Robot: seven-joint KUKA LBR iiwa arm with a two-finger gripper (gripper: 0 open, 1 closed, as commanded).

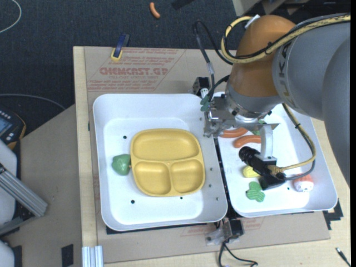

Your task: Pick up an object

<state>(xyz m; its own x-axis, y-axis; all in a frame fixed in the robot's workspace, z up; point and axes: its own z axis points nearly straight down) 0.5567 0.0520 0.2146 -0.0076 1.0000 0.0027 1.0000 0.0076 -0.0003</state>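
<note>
My gripper (238, 131) hangs low over the back left part of the right bin (320, 196), under the arm's orange band. Two orange sausage-shaped pieces (245, 141) lie right under it, partly hidden by the wrist. Closer to the front of that bin lie a small yellow piece (250, 172), a green toy (255, 192) and a white and orange piece (303, 184). In the left bin (105, 121) a yellow divided plate (167, 161) sits in the middle. A green lump (120, 164) rests against the plate's left side.
Both bins stand on a cardboard sheet (133, 68). A blue and yellow clip (118, 47) sits at its back edge. On the dark floor beyond it lies a small orange piece (154, 9). Cables run around the arm above the right bin.
</note>
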